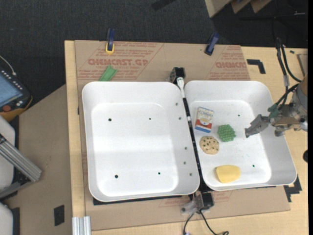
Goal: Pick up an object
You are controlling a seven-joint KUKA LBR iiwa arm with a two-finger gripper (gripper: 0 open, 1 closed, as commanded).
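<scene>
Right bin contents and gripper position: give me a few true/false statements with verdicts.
1. The cookie lies in the right bin. True.
2. The green object sits in the left bin. False: it is in the right bin, beside the cookie.
3. The yellow object is the item nearest the right bin's front edge. True.
4. The gripper holds the small carton. False: the carton lies on the bin floor near the divider, apart from the gripper.
5. The gripper hangs over the right side of the right bin. True.
</scene>
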